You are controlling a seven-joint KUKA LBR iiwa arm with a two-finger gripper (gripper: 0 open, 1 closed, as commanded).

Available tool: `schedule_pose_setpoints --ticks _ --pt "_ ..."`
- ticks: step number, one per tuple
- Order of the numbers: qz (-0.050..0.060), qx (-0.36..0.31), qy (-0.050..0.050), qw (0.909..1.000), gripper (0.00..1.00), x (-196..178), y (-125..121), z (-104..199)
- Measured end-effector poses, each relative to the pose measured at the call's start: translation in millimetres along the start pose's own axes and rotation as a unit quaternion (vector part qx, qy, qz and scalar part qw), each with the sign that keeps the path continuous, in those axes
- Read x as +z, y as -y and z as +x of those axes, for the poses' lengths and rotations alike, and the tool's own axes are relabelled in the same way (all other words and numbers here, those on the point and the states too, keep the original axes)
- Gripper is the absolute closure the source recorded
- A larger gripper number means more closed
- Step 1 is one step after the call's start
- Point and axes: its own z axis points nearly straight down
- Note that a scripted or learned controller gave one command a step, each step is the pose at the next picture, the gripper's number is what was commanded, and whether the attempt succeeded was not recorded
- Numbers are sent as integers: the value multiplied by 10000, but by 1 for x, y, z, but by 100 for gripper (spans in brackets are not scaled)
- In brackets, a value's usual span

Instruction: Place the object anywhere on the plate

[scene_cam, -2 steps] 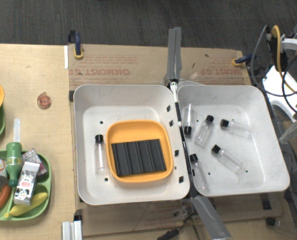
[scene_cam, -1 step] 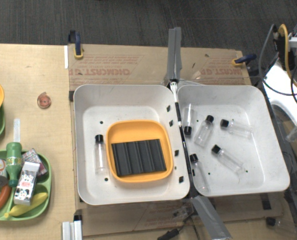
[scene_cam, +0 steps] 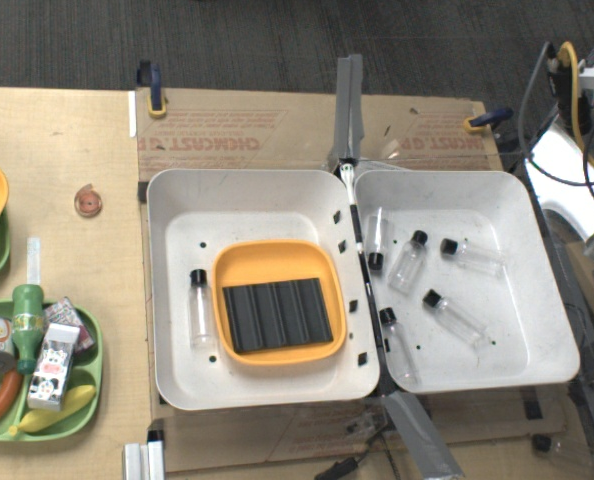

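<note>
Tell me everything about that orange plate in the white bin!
The orange plate is squarish with rounded corners and a raised rim, and looks like plastic. It lies flat in the middle of the left bin. A dark grey ribbed slab rests on it, covering most of its lower part. A clear vial with a black cap lies just beside its left edge.

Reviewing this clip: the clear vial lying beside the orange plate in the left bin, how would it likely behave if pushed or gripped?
The vial lies on its side and looks cylindrical, so a push would probably roll it. Its clear, smooth wall may slip in the jaws. It appears empty, so it is likely light. It rests close to the orange plate, which might stop a roll that way.
</note>
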Motion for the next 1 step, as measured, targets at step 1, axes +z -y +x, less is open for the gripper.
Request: schedule_pose_setpoints --ticks 1 --pt "-12 -118 -15 9999 100 -52 56 64"
